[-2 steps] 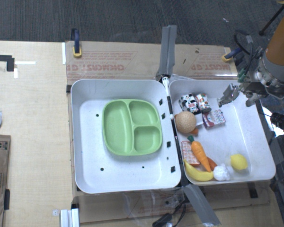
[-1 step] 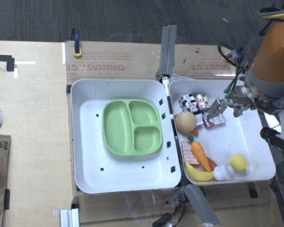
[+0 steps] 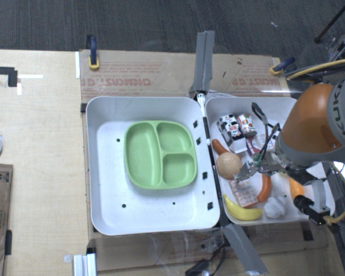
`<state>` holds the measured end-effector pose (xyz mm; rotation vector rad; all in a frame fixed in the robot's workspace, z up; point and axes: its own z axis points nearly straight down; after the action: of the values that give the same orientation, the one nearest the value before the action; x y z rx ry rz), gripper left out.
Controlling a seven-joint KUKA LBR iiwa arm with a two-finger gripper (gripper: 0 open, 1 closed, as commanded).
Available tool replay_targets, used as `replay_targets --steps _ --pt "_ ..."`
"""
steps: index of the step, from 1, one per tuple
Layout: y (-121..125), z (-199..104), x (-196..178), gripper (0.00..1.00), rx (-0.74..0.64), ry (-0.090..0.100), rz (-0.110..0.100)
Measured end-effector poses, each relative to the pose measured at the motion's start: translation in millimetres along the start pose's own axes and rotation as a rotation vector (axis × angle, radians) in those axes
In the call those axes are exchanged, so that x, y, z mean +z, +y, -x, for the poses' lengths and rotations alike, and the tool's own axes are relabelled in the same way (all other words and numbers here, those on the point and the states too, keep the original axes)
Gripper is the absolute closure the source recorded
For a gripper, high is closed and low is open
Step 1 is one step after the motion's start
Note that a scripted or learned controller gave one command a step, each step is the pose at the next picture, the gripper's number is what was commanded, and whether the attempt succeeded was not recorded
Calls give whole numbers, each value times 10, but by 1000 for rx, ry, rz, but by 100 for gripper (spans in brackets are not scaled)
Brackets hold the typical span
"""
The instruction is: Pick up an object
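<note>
Two shallow white plastic bins stood side by side, the left bin [image 3: 103, 171] and the right bin [image 3: 218, 105]. One pale green three-compartment tray [image 3: 160, 154] lay in the left. The right one held one yellow banana [image 3: 241, 210], one tan round ball-like thing [image 3: 229, 164], two orange-red sausage shapes [image 3: 265, 187] [image 3: 218, 146] and one black-and-white patterned packet [image 3: 237, 125].

Divided plate [image 3: 160, 154] centred in left bin [image 3: 98, 171]; right bin [image 3: 218, 105]: banana [image 3: 241, 210] at front edge, round fruit [image 3: 228, 165] by left wall.
</note>
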<state>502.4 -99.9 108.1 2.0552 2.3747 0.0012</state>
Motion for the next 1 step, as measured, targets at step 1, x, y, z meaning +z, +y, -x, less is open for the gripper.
replay_targets --steps 1 --pt "580 41 172 0 41 1 -3"
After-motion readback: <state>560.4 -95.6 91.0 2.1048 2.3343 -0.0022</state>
